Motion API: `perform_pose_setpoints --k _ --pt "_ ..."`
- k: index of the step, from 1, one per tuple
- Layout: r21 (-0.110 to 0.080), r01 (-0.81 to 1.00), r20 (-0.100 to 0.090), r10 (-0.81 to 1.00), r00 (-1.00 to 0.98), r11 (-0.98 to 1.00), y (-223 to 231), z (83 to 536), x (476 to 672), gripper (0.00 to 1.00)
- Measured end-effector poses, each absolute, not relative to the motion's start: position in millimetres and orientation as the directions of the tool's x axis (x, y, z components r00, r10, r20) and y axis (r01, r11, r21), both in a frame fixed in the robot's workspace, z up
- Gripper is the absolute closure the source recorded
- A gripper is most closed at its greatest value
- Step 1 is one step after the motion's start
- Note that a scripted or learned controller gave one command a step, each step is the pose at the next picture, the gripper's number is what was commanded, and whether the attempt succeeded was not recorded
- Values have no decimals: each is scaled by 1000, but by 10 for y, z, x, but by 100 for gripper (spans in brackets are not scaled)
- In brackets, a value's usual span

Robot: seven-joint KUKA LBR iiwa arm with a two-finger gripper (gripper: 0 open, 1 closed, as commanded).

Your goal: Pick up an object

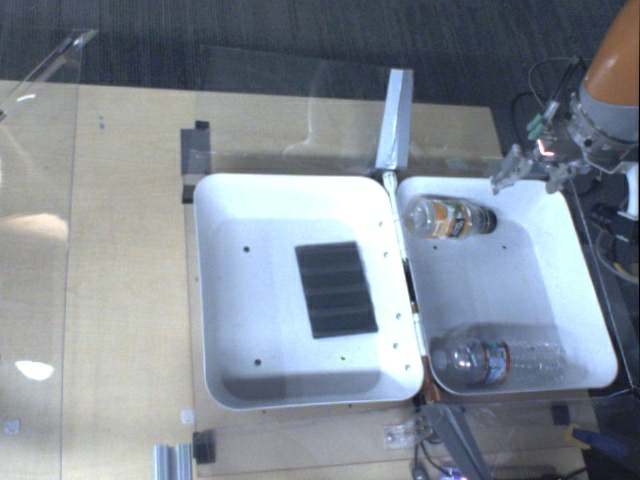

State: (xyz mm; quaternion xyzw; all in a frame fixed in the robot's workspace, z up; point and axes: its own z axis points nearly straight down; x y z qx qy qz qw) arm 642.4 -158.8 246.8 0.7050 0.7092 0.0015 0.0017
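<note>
The left bin [230,218] on the tabletop [110,268] holds one dark ribbed pad [336,288], lying flat near its centre. The right bin [575,298] holds two clear bottles on their sides: one [452,218] at its upper left corner, another [495,358] along its lower edge. The claw [530,171] sits over the right bin's upper rim, fingers spread apart and gripping nothing.
</note>
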Motion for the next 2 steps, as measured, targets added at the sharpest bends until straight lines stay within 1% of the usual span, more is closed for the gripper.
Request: perform_pose_setpoints --k 1,2 --pt "4 999 0 999 -52 52 -1196 1728 6671 0" --pt "4 987 -2 987 -158 158 -953 873 6701 0"
